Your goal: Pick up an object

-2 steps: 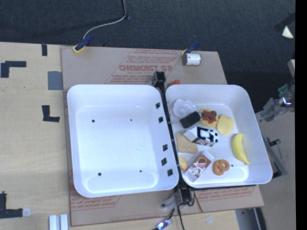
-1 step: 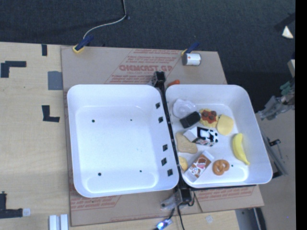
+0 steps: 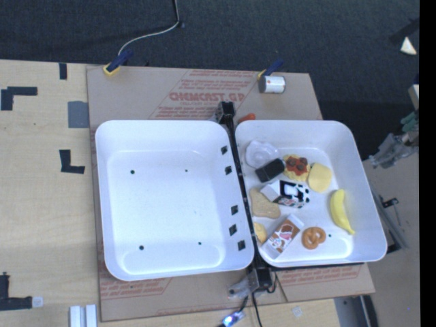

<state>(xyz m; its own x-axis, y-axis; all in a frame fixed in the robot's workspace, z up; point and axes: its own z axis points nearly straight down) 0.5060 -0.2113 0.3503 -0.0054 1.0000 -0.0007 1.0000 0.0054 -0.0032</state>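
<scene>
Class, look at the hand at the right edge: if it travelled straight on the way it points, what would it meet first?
Probably the right bin's rim; the hand seems to point left. Its height is unclear, so it might pass over it to the yellow round toy.

The arm is pulled back at the right edge of the scene, with a grey, metallic part [image 3: 397, 146] of it showing about halfway between far and near. It sits off to the right of everything on the counter, touching nothing. That part is small and blurred, so the hand's pose and state cannot be told.
</scene>
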